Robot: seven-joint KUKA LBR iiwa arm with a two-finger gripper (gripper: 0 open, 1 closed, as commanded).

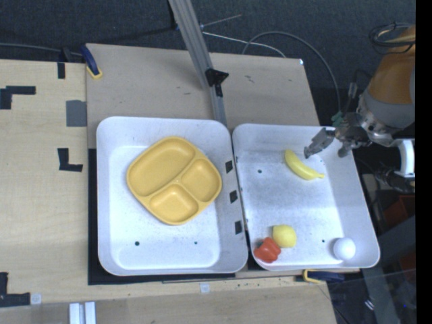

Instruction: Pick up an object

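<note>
A yellow banana (302, 165) lies in the back part of the right bin (351, 201). Near that bin's front edge sit a yellow lemon-like fruit (284, 235), a red piece (268, 250) touching it, and a white ball (344, 248) in the front right corner. My gripper (329, 146) hovers over the bin's back right area, just right of and above the banana. Its two dark fingers are spread, open, with nothing between them.
The left bin (111, 201) holds a yellow divided plate (174, 179). A grey metal bar (196, 39) slants down from the top to the seam between the bins. Cables run behind the right bin.
</note>
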